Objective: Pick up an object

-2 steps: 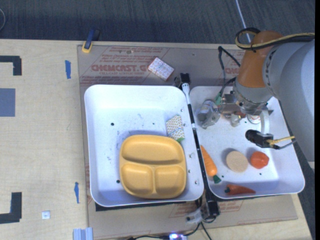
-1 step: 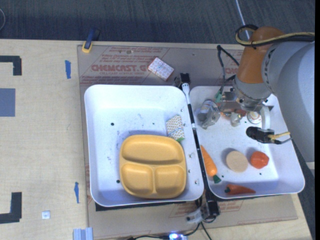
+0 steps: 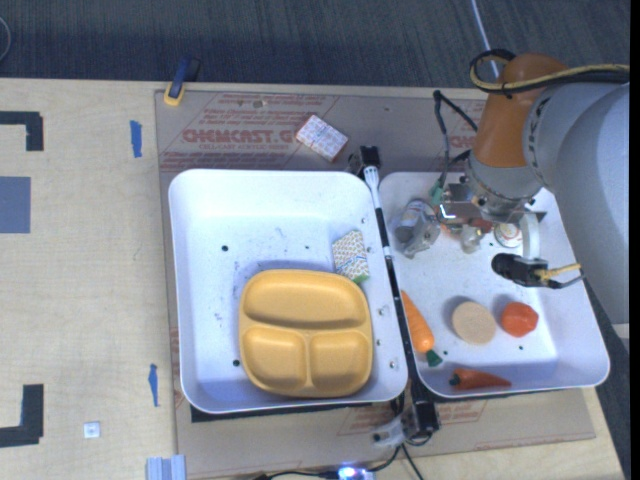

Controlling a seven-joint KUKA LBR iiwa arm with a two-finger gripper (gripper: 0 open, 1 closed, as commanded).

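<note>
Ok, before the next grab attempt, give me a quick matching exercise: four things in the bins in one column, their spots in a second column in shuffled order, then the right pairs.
Things:
1. yellow divided tray
2. tan round disc
3. carrot
4. patterned packet

Places:
A. along the right bin's left wall
B. left bin, at its right wall, just above the tray
C. right bin, just left of the orange-red tomato-like piece
D. lower half of the left bin

Pairs: 1-D, 2-C, 3-A, 4-B
</note>
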